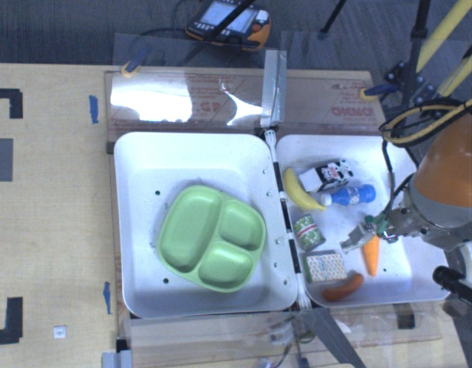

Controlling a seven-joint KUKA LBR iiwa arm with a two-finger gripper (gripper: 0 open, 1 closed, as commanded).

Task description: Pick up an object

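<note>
My gripper [368, 234] is low in the right bin [397, 278], just above the carrot [371, 257]; can't tell its state. Carrot lies on the bin floor, so nothing lifted yet: grasp and lift remain.

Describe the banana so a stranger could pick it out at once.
Look in the right-hand bin, the one crowded with small items. The banana lies near its left wall, beside the blue bottle. It is the only yellow, curved item there.

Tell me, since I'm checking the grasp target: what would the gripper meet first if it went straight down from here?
Most likely the orange carrot, lying right under the gripper in the right bin; depth is hard to judge from above.
</note>
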